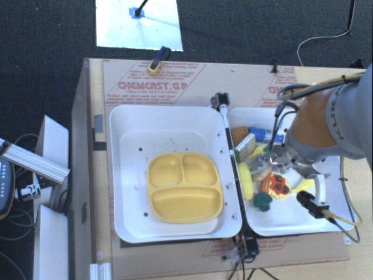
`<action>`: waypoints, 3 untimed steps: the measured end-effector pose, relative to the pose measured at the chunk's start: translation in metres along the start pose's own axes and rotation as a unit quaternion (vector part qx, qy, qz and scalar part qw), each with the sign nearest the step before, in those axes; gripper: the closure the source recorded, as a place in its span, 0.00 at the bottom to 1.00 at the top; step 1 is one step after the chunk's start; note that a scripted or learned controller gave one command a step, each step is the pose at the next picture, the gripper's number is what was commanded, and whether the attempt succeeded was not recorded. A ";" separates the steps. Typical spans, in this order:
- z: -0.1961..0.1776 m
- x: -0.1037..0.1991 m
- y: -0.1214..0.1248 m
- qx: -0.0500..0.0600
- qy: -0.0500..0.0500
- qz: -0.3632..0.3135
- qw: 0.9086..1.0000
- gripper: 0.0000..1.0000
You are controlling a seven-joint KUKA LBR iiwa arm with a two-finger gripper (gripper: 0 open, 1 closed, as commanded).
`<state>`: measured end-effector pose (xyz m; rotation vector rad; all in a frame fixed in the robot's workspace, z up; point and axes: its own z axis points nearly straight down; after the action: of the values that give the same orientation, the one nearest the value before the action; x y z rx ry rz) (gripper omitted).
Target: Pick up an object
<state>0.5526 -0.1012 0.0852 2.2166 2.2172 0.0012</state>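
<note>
Arm: the grey KUKA arm (344, 121) is reaching in over the right edge of the bench and is hanging low over the middle of the right bin (291, 223).

Gripper: the gripper (278, 159) is sitting among the toys; whether it is open, closed or gripping anything, I cannot tell, because the wrist is covering it.

Right bin contents: a pile of toy food is crowding the bin's left half. A yellow banana-like piece (245, 181) is lying along the left wall, a green broccoli-like toy (262, 201) is resting near the front, and an orange-red pizza-slice toy (274, 186) is sitting just beside it. A blue bottle-like item (260, 135) is lying toward the back, next to a brown piece (239, 135).

Left bin: the left bin (128, 156) is carrying 1 yellow divided plate (185, 186) with 3 compartments, lying in its front half.

Key relation: the pizza-slice toy is lying just in front of the gripper, toward the bin's front edge, and looks the nearest candidate; the banana-like piece is lying to the gripper's left, its long axis running along the dividing wall, back to front.

Step in hand: I judge the arm is descending or settling for a grasp in the clutter; no object is visibly lifted yet.

Risk: the toys are touching one another, so a closing grasp could nudge neighbours or catch 2 at once.
</note>
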 end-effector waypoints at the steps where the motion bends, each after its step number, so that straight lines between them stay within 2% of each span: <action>1: 0.001 -0.014 0.049 0.001 0.002 -0.002 1.000 0.00; 2: 0.000 -0.003 0.054 0.001 0.002 -0.002 1.000 0.00; 3: 0.001 0.001 0.089 0.007 -0.004 0.000 1.000 0.00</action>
<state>0.6417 -0.0999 0.0841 2.2197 2.2211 -0.0228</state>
